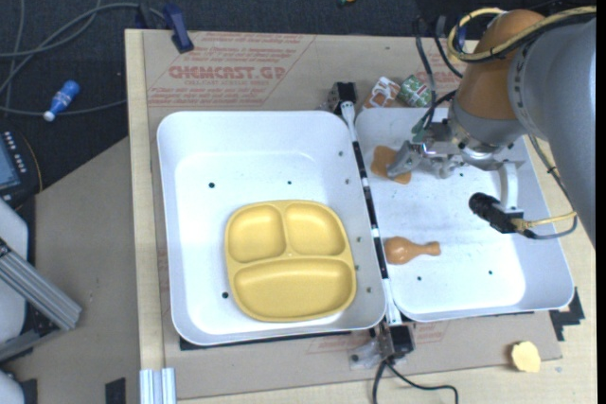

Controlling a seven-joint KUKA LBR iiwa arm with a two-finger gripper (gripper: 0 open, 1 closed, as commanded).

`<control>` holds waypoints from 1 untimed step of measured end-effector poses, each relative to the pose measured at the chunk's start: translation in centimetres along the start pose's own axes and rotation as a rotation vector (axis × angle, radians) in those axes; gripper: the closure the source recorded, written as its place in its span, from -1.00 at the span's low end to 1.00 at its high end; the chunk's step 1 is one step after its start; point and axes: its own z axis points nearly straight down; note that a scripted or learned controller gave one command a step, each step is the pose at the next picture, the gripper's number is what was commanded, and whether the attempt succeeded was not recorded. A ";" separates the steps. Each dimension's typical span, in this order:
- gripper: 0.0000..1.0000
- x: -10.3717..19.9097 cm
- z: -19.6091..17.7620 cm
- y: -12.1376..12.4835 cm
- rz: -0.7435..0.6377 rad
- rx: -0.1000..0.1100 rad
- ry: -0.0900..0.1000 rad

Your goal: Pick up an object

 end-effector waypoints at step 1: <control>1.00 0.0 -1.1 -0.1 0.000 0.000 0.000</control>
